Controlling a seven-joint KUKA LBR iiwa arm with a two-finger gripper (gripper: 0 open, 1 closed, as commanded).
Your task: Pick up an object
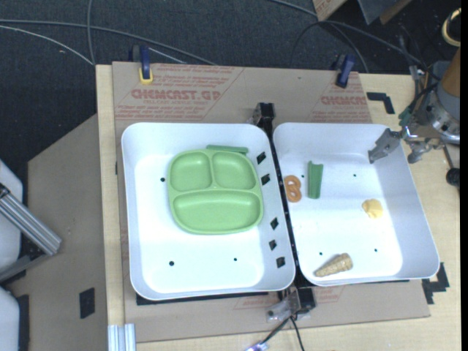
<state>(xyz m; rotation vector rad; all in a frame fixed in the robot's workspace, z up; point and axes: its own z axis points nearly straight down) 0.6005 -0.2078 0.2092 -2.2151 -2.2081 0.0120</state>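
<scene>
Clearly you are at the approach step: the gripper [383, 146] hangs at the 2 o'clock corner of the right bin [409, 218], and nothing is between its fingers. How wide the fingers stand I cannot tell, because the tip is small and grey. The things to pick all lie in this bin: a green stick [314, 180] and an orange pretzel [292, 189] toward 10 o'clock, a yellow piece [372, 208] near the middle right, a tan cone [334, 265] at 6 o'clock. I judge the next move must bring the gripper down over one thing, perhaps the yellow piece, which is nearest. The arm is cut off at the edge. The left bin [146, 254] holds a green divided plate [215, 192].
</scene>
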